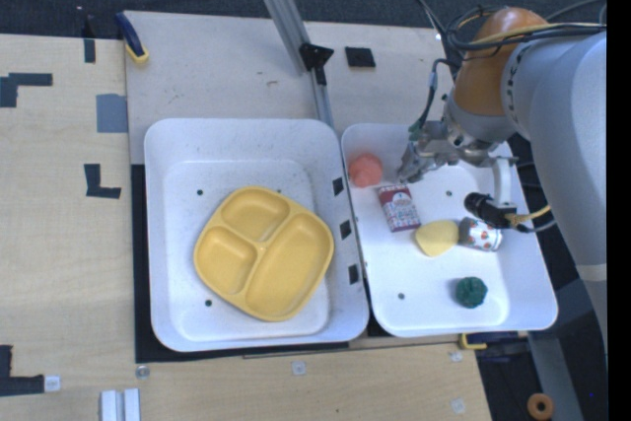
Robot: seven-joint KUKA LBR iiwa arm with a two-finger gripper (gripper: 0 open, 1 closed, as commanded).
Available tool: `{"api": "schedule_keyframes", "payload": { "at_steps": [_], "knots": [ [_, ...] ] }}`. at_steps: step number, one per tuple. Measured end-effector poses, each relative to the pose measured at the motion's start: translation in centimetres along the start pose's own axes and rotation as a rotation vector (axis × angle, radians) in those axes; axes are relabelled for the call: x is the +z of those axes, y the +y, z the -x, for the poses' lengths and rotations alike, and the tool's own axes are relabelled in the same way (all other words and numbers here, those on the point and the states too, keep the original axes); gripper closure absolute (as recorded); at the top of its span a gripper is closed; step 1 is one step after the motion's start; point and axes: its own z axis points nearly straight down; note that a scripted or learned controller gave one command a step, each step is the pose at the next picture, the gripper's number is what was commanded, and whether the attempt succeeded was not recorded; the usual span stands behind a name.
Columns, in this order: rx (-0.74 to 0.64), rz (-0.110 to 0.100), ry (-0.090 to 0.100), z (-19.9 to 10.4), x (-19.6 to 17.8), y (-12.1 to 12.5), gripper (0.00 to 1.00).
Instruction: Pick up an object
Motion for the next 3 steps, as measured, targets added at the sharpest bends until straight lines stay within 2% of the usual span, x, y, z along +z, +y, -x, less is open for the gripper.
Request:
{"api": "schedule_keyframes", "payload": {
  "at_steps": [1,2,3],
  "knots": [
    [0.000,-0.001,0.008,-0.5,-4.5,-0.2,1.00],
    [0.000,0.001,0.007,-0.6,-10.3,0.9,1.00],
    [0.000,0.001,0.007,-0.8,-16.7,0.8,1.00]
  ]
}}
